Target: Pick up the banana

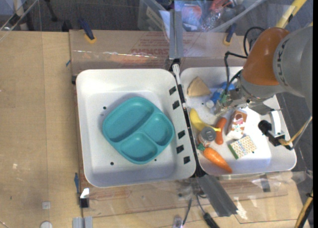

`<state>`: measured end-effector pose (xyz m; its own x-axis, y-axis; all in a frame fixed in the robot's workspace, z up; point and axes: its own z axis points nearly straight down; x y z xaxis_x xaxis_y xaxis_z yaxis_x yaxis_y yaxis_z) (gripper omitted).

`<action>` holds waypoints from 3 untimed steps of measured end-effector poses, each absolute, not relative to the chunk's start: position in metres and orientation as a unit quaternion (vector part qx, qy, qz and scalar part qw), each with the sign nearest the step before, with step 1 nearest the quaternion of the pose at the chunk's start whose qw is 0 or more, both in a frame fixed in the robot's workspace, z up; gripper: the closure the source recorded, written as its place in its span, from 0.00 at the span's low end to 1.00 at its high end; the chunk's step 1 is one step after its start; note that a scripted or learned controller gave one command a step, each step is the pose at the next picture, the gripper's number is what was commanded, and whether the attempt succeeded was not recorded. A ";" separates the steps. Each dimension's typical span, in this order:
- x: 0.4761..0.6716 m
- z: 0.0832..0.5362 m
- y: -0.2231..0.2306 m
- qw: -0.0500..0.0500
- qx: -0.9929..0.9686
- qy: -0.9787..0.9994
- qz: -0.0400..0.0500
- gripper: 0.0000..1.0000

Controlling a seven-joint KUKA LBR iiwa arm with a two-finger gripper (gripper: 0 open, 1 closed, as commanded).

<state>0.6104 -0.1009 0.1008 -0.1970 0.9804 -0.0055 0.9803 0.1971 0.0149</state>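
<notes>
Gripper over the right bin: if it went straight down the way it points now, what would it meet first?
Probably the bin floor or the small orange item beside it. The gripper points down just right of the banana, not over it, though depth is hard to judge from this slanted view.

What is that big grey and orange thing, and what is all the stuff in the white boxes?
That is a robot arm, seen from a camera above the bench. It reaches in from the right, and its end effector hangs over the right white bin. That bin holds toy food: a yellow banana, which the arm should pick up, a carrot, a small can, a wedge of bread and a waffle-patterned piece. The left white bin holds a teal divided plate. I see nothing between its fingers.
</notes>
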 end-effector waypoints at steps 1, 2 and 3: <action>0.610 0.101 -0.101 0.007 0.634 0.774 0.004 0.00; 0.592 0.090 -0.097 0.006 0.536 0.844 0.002 0.00; 0.593 0.101 -0.099 0.009 0.538 0.843 0.003 1.00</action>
<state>0.5934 -0.0994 0.1008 -0.4210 0.9070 -0.0109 0.9069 0.4211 0.0147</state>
